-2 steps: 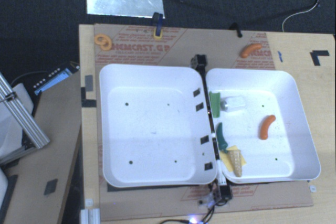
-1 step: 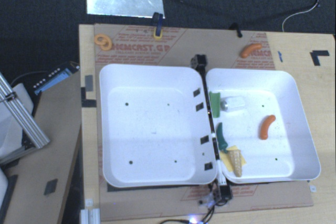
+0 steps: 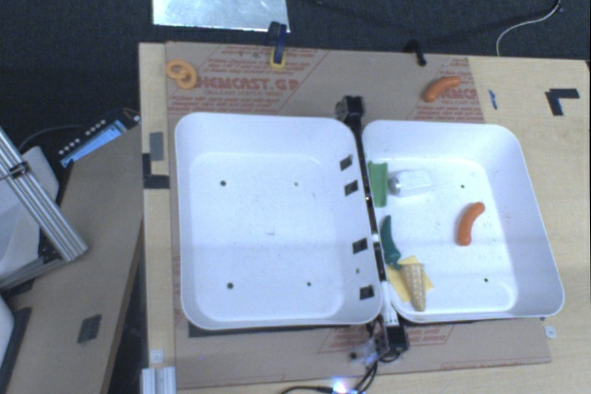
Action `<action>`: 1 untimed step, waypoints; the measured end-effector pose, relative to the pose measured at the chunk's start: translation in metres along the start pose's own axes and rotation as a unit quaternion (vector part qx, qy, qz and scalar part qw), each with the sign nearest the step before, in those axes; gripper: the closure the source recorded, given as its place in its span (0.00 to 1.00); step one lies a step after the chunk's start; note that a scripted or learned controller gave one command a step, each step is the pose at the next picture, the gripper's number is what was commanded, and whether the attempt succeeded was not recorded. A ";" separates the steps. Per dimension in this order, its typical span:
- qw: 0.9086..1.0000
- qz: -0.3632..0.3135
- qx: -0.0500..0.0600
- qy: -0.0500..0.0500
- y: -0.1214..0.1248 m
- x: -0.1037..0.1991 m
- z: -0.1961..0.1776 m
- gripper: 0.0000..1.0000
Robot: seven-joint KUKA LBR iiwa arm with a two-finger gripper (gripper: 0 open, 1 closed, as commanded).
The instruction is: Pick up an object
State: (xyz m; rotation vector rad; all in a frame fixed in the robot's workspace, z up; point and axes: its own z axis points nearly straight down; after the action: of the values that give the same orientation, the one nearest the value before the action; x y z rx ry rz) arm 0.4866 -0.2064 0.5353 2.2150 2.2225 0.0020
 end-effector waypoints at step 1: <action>1.000 0.000 0.000 0.000 0.000 0.000 0.000 0.00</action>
State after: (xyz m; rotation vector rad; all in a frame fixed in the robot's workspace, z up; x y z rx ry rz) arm 0.4866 -0.2065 0.5353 2.2151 2.2223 0.0020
